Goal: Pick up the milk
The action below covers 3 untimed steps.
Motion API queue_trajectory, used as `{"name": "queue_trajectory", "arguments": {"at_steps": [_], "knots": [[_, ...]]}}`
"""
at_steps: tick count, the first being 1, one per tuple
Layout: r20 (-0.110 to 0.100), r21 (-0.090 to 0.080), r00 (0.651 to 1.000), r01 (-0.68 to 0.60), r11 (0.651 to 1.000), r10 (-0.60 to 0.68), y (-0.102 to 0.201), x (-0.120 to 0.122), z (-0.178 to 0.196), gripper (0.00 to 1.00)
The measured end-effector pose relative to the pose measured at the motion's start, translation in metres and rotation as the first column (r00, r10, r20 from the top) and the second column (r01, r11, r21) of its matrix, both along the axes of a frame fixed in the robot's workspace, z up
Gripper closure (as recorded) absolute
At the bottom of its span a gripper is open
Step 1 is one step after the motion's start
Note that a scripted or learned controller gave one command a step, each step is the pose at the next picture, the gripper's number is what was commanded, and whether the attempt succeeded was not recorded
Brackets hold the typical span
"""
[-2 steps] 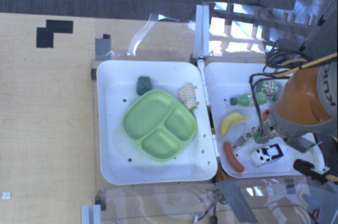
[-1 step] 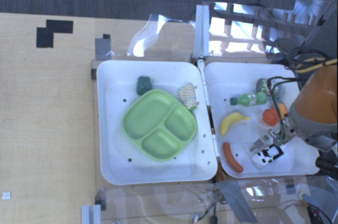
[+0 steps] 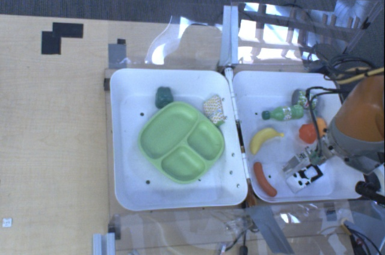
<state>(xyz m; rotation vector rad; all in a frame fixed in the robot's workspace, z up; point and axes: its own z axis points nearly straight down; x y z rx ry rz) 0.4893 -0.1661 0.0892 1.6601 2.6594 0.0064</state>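
You had the gripper (image 3: 299,162) low in the right bin (image 3: 337,192), its fingers spread apart, touching or just above the milk (image 3: 305,176) near that bin's front edge. The milk, white with black patches, lay on the bin floor; nothing sat between the fingers, so by my reading the grasp and lift were both left to do. You could not tell whether the fingertips actually met the carton. The orange band (image 3: 361,106) and wrist hid the bin's right side, and a red item (image 3: 308,133) beside them was partly covered
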Motion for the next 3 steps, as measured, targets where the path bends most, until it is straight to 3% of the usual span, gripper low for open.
{"name": "queue_trajectory", "arguments": {"at_steps": [1,2,3], "knots": [[0.012,-0.003,1.0,-0.001,1.0,0.001,0.0,0.004,0.013,1.0],[-0.001,-0.003,0.994,-0.108,0.994,0.108,-0.036,-0.001,0.021,1.0],[-0.002,-0.003,0.994,-0.107,0.994,0.107,-0.036,-0.001,0.021,0.0]]}}
